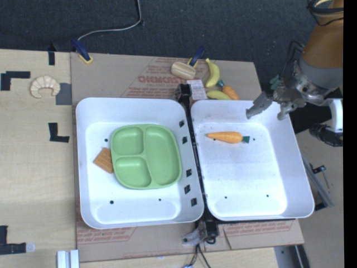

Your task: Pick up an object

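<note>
Both white bins [251, 205] look like smooth, faintly glossy plastic. The green divided plate [146, 155] is matt plastic, the orange carrot [224, 137] smooth plastic. Printed brown cardboard [139, 77] lies under them on a pale wood-look tabletop [33, 177].

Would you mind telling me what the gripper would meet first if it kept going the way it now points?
Likely the right bin's white floor just inside its top right corner; the gripper seems to point downward there, wide of the carrot, though depth is unclear.

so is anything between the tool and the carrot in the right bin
Nothing visible. The tool sits over the upper right corner of the right white bin, and the orange toy carrot lies alone on bare bin floor to its lower left.
</note>
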Available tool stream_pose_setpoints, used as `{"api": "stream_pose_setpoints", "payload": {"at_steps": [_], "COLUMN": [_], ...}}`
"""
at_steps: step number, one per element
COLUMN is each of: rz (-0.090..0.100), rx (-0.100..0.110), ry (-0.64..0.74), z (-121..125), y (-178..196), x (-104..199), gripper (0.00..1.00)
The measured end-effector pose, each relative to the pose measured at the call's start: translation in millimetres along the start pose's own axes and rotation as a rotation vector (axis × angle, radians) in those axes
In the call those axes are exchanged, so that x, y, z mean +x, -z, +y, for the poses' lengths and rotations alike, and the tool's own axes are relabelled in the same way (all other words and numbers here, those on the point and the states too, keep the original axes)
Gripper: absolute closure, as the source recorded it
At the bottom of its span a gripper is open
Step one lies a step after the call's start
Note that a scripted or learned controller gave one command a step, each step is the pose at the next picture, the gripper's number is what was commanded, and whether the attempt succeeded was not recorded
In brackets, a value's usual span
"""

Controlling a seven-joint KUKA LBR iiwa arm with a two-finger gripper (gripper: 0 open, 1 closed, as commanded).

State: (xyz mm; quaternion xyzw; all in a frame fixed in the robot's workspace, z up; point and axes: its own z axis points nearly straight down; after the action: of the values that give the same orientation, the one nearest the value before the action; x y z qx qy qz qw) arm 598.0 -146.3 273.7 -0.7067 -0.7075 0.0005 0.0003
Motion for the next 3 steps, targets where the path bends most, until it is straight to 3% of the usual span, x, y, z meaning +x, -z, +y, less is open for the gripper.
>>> {"api": "stream_pose_setpoints", "payload": {"at_steps": [1,2,3], "rz": [0.001,-0.001,-0.001], "rx": [0.002,-0.009,-0.005], "ry": [0.0,0.003,0.0], "z": [18,52,-5], "y": [-127,-186,-187], "x": [-12,-20,15], "gripper": [0.0,0.0,0.0]}}
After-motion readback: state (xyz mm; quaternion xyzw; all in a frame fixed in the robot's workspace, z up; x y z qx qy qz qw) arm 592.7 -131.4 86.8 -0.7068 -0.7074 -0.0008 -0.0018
